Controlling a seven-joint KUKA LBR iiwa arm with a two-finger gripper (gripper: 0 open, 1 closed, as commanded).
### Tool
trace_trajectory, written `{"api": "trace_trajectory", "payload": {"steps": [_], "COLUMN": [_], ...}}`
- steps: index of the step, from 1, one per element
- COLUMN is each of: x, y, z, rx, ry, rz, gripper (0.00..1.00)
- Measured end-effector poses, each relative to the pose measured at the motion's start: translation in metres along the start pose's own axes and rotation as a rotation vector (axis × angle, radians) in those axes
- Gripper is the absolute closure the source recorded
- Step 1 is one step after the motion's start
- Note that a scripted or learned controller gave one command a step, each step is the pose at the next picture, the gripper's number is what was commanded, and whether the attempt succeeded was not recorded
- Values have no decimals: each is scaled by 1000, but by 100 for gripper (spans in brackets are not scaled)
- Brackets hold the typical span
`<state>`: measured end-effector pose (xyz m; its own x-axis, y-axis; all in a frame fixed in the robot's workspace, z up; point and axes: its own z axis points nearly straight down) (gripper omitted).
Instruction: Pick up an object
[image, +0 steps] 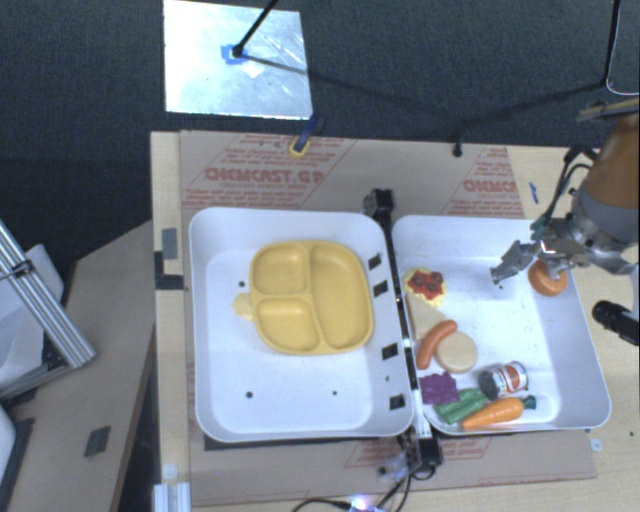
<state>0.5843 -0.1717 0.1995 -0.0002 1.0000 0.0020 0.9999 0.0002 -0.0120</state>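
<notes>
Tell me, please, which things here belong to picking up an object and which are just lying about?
Belong to the job:
two-finger gripper
orange round toy
red sausage toy
round beige bun toy
orange carrot toy
red-labelled small can
purple grape toy
pizza slice toy

Just lying about:
yellow divided plastic plate
shiny square sheet

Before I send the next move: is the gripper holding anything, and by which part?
Cannot be told. The gripper sits beside the orange round object in the right bin, but nothing visibly sits between its fingers.
</notes>
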Motion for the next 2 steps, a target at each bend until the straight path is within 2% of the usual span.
{"api": "trace_trajectory", "payload": {"steps": [1,2], "x": [0,4], "y": [3,5], "z": [-8,34], "rx": [-13,-11], "ry": [-2,-2], "rz": [-3,-3], "gripper": [0,0]}}
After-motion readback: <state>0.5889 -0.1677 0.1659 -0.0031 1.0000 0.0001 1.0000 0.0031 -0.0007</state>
